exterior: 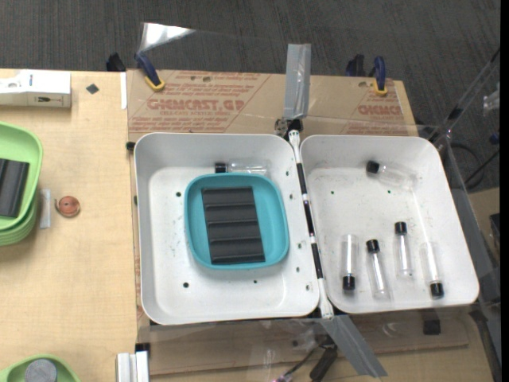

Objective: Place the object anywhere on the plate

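A teal square plate (194, 223) lies in the middle of the left bin (159, 277). A dark ridged block (233, 225) rests on the plate. Just behind the plate, a clear vial with a black cap (238, 168) lies against the bin's far wall. In the right bin (457, 213), several clear black-capped vials lie near the front, among them one at the left (347, 265) and one at the right (432, 270). Another vial (386, 171) lies alone near the far wall.
Cardboard (199, 98) held by blue-and-yellow clamps (148, 71) sits behind the bins. On the wooden bench to the left are a green dish stack (17, 213), a small orange disc (68, 206) and a white box (36, 90).
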You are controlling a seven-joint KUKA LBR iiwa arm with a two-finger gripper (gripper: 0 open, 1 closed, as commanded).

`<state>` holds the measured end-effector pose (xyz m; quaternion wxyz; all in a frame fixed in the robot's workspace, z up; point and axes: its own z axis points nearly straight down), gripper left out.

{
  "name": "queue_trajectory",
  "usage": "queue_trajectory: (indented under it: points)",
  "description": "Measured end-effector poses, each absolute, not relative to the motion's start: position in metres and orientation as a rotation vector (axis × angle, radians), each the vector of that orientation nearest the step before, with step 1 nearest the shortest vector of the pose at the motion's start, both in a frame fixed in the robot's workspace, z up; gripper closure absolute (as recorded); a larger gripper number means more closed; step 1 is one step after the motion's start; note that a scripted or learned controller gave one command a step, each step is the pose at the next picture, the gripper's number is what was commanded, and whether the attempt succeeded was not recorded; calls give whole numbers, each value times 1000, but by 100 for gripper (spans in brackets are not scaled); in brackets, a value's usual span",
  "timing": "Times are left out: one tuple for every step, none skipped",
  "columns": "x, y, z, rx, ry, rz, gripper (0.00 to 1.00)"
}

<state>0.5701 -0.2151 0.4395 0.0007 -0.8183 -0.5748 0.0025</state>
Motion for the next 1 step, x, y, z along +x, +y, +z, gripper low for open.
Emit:
queue_trajectory:
  points:
    - [638, -214, 439, -2597, -1766, 8, 0]
